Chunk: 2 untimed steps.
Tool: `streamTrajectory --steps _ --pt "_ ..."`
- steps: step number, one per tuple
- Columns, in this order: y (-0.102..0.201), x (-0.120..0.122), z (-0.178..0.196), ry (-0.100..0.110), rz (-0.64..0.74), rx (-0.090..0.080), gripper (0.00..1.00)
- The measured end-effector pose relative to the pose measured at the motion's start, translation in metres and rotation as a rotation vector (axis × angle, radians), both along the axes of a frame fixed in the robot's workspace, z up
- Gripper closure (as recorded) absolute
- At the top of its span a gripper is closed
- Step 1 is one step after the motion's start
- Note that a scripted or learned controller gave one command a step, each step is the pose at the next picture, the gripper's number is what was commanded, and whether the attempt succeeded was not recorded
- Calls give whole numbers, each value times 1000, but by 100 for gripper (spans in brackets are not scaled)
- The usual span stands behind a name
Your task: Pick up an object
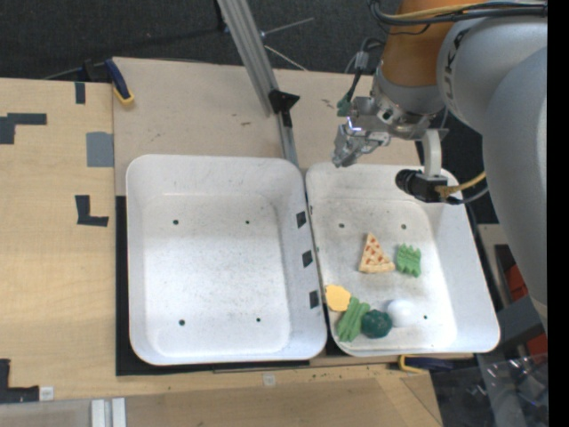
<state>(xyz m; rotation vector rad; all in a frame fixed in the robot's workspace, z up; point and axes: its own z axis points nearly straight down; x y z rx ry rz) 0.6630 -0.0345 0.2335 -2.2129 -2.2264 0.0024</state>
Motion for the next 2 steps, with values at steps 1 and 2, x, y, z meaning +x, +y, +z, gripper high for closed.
streamTrajectory --steps 1,2 --pt "59 5 7 -3 1 1 100" --pt "109 -2 -2 0 0 0 100"
